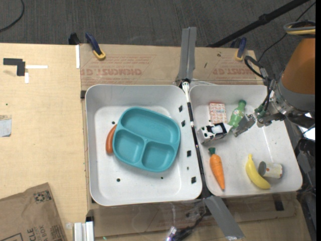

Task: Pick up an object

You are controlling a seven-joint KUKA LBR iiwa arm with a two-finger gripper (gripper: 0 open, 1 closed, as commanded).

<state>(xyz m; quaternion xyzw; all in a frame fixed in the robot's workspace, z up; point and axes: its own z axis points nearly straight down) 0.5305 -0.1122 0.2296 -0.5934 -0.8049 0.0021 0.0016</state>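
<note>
Over the right bin the arm reaches in from the right, orange band up top, grey wrist below; the gripper sits low in the far half of that bin, its dark fingers pointing left; how far apart they stand cannot be told, they blur together against the white floor, and nothing shows clearly pinched between them.

Just beside those fingers, on the far-left side, a green bottle lies tilted, its cap toward the far wall; whether it touches the fingers cannot be told; left of it a pink-and-white packet lies flat near the far wall; nearer than the packet, a small black-and-white toy, close to the divider between the bins.

Toward the near side of the right bin an orange carrot lies with its green tip pointing far, along the left wall; well to its right a yellow banana curves by the near-right corner, and a small pale cup-like object lies touching or just beside the banana on its right.

Left bin now; a teal divided plate sits in the middle, three compartments, turned at a slant; an orange object peeks from under its left edge, mostly hidden.

Both bins rest on a cardboard-covered bench; blue clamps grip the far edge.
</note>
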